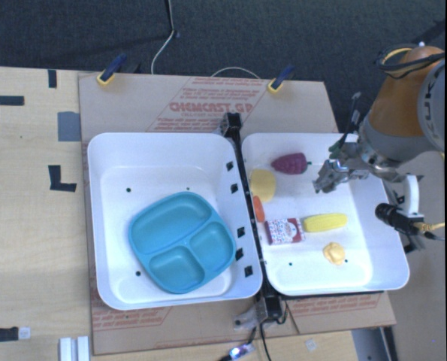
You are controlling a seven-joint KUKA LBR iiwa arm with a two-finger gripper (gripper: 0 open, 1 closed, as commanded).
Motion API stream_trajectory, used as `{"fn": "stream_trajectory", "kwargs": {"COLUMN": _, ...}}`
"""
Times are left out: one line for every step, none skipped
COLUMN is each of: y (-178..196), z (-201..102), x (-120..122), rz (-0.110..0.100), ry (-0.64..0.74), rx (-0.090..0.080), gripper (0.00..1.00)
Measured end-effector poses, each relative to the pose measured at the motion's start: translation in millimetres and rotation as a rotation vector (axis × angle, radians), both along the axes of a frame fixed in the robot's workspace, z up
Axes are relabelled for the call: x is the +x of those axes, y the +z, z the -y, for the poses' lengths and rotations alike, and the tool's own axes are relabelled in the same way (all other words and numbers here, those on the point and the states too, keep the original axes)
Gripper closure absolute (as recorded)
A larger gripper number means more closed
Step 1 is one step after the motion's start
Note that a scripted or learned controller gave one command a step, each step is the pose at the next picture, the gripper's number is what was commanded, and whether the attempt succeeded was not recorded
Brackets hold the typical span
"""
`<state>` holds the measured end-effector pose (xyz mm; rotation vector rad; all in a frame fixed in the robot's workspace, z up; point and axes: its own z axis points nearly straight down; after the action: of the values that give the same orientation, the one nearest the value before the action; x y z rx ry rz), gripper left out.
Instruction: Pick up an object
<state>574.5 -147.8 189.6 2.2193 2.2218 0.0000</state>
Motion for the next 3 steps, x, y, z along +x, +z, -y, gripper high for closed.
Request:
{"fn": "stream_trajectory", "kwargs": {"y": 41, "z": 3, "x": 1, "rz": 0.000, "ry": 0.001, "rx": 0.000, "gripper": 1.00}}
{"fn": "stream_trajectory", "kwargs": {"y": 48, "z": -49, "x": 4, "rz": -0.004, "ry": 0.006, "rx": 0.003, "gripper": 1.00}}
{"fn": "stream_trajectory", "kwargs": {"y": 34, "z": -109, "x": 7, "rz": -0.007, "ry": 0.006, "rx": 0.003, "gripper": 1.00}}
